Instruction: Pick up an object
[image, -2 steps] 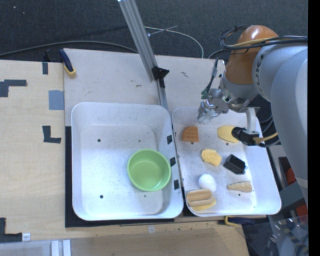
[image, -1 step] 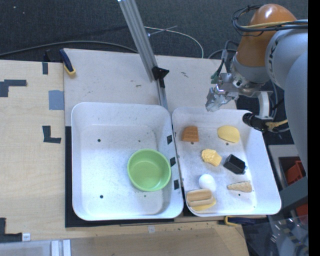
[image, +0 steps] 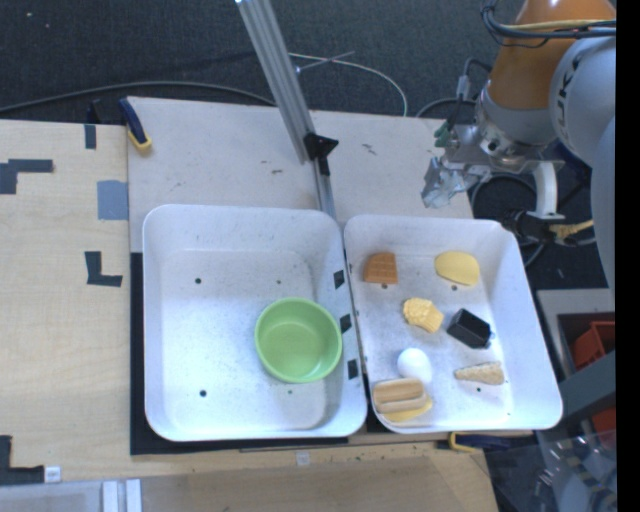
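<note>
Tool (image: 443, 185) hangs above the bare surface (image: 230, 150) just past the far rim of the right bin (image: 530, 330), at about 12 o'clock from the bin's middle. Nothing sits between its tips; whether they stand apart or together cannot be made out, as the end is small and blurred against cables.

Candidates all lie in the right bin: a brown waffle piece (image: 380, 268) at 11 o'clock, a yellow round piece (image: 457, 267) at 1 o'clock, a yellow lumpy piece (image: 423, 315) near centre, a black block (image: 468, 328) just beside it at 3 o'clock, a white egg (image: 414, 364) at 6 o'clock, a hot dog (image: 402, 397) touching the near rim, and a tan wedge (image: 481, 374) at 5 o'clock. The left bin (image: 180, 300) holds a green bowl (image: 298, 340).

Best bet, judged: the yellow round piece or waffle piece, nearest the tool and well apart from neighbours. Come straight down, centred, clear of the rim. Avoid the lumpy piece and block pair.

Arm's upper links are cut off at the top right corner.
</note>
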